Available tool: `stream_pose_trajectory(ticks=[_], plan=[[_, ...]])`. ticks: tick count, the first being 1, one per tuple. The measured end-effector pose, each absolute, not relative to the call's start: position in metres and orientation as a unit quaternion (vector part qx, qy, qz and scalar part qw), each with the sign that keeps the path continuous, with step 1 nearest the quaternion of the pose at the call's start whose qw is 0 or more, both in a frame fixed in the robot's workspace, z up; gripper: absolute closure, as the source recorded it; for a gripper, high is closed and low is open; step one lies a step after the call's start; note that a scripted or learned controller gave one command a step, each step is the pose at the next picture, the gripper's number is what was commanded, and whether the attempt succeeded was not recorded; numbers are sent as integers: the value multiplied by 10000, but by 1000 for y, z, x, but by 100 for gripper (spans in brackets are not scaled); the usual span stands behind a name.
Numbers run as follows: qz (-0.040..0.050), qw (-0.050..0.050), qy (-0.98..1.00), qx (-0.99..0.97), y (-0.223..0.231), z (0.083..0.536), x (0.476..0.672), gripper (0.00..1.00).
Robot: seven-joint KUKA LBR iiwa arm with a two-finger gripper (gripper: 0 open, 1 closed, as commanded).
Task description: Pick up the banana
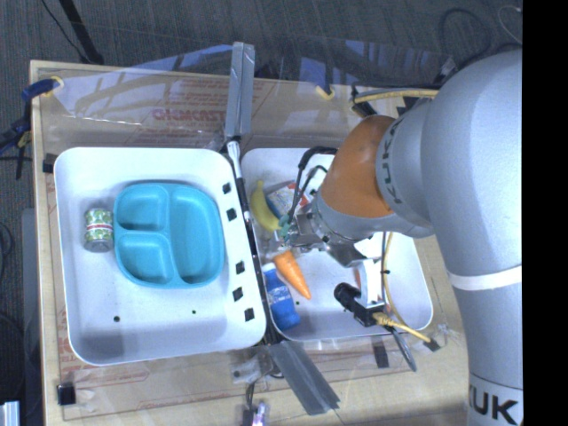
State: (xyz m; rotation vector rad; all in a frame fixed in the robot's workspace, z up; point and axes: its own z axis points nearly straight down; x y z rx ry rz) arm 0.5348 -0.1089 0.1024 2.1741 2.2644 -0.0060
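Worktop (53,362): pale board, clear sheeting at its far edge, carrying two shallow white plastic bins side by side.

Left bin (133,331):
- light blue plastic tray with three compartments (169,233), at the centre.
- small metal can with a green-banded label (98,228), against the left wall, just beside the tray.

Right bin (413,304):
- yellow curved banana (263,208), close along the left wall, toward the far left corner.
- pale crumpled packet (282,196), just beside the banana on its right; details unclear.
- orange tapered carrot (294,276), near the left wall, on the near side of the banana.
- blue plastic object (282,302), toward the near left corner, touching or nearly touching the carrot; shape uncertain.

Grey arm with orange band (359,180): reaches over the right bin. Gripper (300,231) sits low between banana and carrot; open or closed cannot be told, and nothing is seen held.

Risks, as judged:
- The banana hugs the wall, so a descent may strike the rim or divider.
- Carrot and packet crowd it, so the wrong item may be caught.
- An off-centre grip could slide off the curved skin.
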Motion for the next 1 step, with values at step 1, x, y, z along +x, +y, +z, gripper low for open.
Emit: stream_pose_trajectory(ticks=[1], plan=[[-8, -9, 6862, 7274, -81, 192, 529, 100]])
